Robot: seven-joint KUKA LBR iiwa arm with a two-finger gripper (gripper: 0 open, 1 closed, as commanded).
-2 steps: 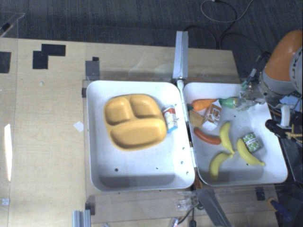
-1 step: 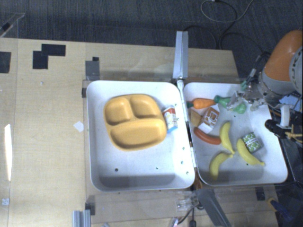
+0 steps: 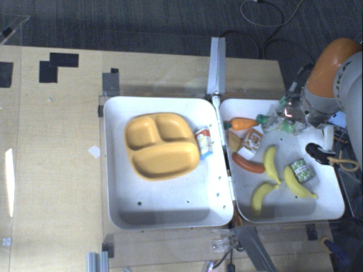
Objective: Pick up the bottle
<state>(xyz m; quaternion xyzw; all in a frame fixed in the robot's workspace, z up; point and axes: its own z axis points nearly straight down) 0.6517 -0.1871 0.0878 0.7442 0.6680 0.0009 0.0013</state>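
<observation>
The gripper (image 3: 288, 113) sits low over the far edge of the right bin (image 3: 334, 208), right at a green bottle (image 3: 273, 120) that lies on its side there, cap end towards the carrot (image 3: 244, 123). The wrist hides the tips, so I cannot tell how wide the fingers stand or whether the bottle is between them; no hold can be claimed. The main risk, as I judge it, is a miss or a glancing pinch: the bottle looks clear and rounded, lying close to the bin's back wall, so fingers closing off-centre could squirt it sideways into the carrot or roll it along the wall. That wall also leaves little room, and one finger could land on the rim instead of beside the bottle. A second risk is clutter: the carrot and a brown packet (image 3: 250, 142) lie just beside the bottle, with a sausage (image 3: 247, 163) below them, so a wide closing could catch the wrong item or drag 2 things up together. The 3 bananas (image 3: 271, 162) and the green can (image 3: 302, 170) sit well apart and should not interfere. The left bin (image 3: 113, 169) holds a yellow tray (image 3: 161, 145) and a small can (image 3: 203, 141), out of play.
</observation>
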